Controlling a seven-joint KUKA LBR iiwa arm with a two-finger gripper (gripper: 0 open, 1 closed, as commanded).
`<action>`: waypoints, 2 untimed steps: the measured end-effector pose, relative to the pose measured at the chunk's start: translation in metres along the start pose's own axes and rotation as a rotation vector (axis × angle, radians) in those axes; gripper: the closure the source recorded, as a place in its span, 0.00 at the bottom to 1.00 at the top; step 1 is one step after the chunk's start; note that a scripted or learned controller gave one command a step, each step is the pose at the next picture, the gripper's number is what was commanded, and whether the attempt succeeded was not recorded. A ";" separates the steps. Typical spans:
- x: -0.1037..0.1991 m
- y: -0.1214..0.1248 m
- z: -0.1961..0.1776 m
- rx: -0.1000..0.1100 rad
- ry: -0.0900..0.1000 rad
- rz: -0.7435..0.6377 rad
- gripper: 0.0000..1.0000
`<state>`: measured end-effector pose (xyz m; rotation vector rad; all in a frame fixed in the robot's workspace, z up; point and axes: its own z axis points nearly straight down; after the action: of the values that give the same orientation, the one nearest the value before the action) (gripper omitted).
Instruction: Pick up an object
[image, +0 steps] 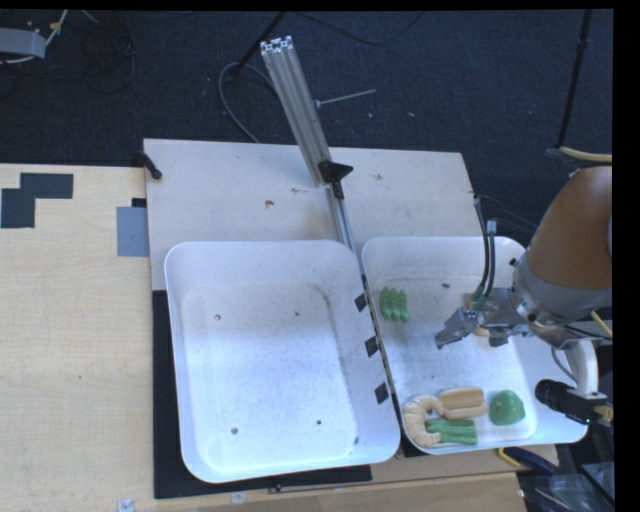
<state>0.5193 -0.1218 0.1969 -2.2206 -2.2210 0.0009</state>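
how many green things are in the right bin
3. A ridged green piece near the bin's left wall, a long green piece at the near edge, and a rounded green one to its right. The arm may hide more.

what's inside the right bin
The right bin holds a green ridged piece, and near its front a tan block, green lump and green strip. The claw covers some floor.

Two white bins (270, 262); five small objects (395, 304) in right bin

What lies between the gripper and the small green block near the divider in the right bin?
Bare white bin floor in the camera view; nothing sits between the gripper and the green block.
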 end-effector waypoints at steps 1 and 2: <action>0.000 0.000 0.000 0.000 0.000 0.000 0.00; 0.000 0.000 0.000 0.000 0.000 0.000 0.00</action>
<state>0.5193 -0.1218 0.1969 -2.2206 -2.2210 0.0009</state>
